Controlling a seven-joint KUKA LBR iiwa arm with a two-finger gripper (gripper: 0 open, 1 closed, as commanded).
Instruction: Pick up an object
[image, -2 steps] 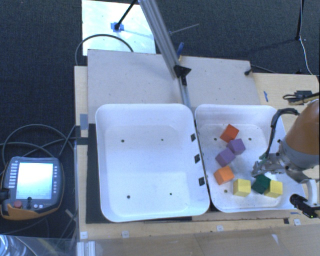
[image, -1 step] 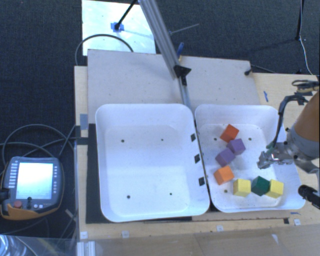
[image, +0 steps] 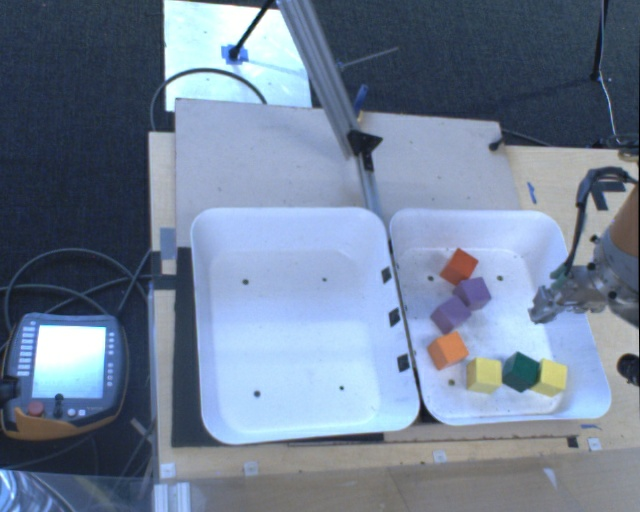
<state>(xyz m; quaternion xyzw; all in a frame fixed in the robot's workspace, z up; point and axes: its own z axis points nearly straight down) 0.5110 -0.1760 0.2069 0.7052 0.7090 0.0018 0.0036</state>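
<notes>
The right bin (image: 560, 240) holds several small blocks. Two orange blocks (image: 459, 267) (image: 448, 350), two purple blocks (image: 474, 292) (image: 450, 313), two yellow blocks (image: 484, 375) (image: 549, 377) and a dark green block (image: 520, 371) lie in it. My gripper (image: 545, 303) reaches in at the bin's right rim, to the right of the purple blocks and above the green and yellow ones. Nothing shows between its fingers.
The left bin (image: 215, 235) sits beside the right one, with a row of black clips along the shared rims. A teach pendant (image: 65, 375) with cables lies off the bench at the left. A metal pole (image: 325, 70) slants over the back board.
</notes>
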